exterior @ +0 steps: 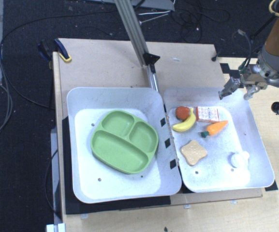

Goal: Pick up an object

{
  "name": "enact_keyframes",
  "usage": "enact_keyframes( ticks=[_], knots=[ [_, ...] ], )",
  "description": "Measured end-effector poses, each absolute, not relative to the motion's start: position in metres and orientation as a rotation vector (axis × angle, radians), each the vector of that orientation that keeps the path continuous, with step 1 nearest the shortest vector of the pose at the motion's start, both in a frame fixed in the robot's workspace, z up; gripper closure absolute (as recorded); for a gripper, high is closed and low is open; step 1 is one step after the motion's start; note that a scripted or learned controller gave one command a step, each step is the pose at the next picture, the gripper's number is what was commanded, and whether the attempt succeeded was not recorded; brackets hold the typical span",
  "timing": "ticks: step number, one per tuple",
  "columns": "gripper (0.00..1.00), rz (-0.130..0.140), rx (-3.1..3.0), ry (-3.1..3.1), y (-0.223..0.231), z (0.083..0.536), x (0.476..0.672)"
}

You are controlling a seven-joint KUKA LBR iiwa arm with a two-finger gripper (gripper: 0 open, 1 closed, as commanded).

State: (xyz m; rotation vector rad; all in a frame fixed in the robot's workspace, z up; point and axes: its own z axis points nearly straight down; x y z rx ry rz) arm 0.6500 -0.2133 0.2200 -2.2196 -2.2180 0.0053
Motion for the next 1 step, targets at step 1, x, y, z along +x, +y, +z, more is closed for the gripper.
enact_keyframes(
  ticks=[1],
  knots=[
    [0.00, 0.004, -2.216, -2.224, -0.2101, 0.1719, 0.6584]
  ],
)
